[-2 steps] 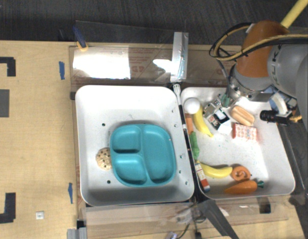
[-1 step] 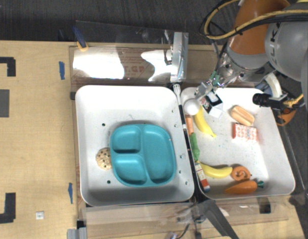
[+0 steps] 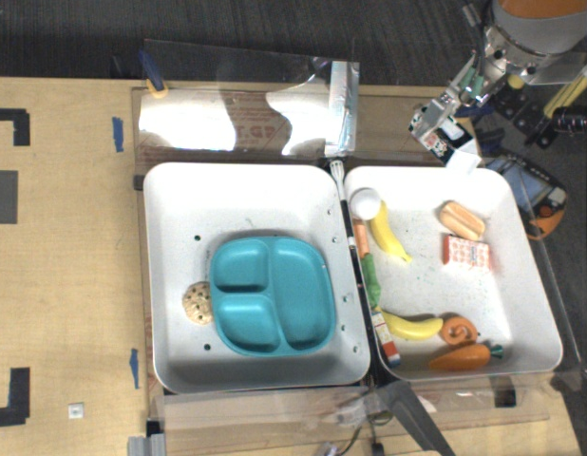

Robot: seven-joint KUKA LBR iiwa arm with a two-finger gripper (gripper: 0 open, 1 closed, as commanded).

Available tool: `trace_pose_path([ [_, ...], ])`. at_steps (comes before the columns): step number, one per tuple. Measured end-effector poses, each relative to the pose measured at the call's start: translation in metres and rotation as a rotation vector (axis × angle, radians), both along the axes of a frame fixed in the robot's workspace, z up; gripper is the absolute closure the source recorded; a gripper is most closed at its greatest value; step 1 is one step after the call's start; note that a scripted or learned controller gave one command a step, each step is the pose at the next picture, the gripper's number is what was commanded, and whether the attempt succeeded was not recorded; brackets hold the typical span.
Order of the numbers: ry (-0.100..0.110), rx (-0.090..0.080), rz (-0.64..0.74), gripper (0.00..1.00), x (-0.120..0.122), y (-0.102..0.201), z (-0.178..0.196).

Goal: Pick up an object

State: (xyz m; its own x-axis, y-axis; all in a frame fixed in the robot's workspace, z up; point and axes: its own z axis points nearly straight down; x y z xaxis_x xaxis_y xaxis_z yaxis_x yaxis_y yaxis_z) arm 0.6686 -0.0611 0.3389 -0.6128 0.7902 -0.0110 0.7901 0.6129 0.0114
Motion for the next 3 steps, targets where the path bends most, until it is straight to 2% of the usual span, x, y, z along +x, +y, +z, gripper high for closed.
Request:
trace_pose_path([
  [1, 0.016, 0.002, 0.007, 1.00, -0.014, 0.026, -0.030],
  [2, 0.018, 0.004, 0.036, 1.00, -0.080, 0.106, -0.075],
  [3, 0.017, 0.000, 0.183, 1.00, -0.117, 0.046, -0.118],
])
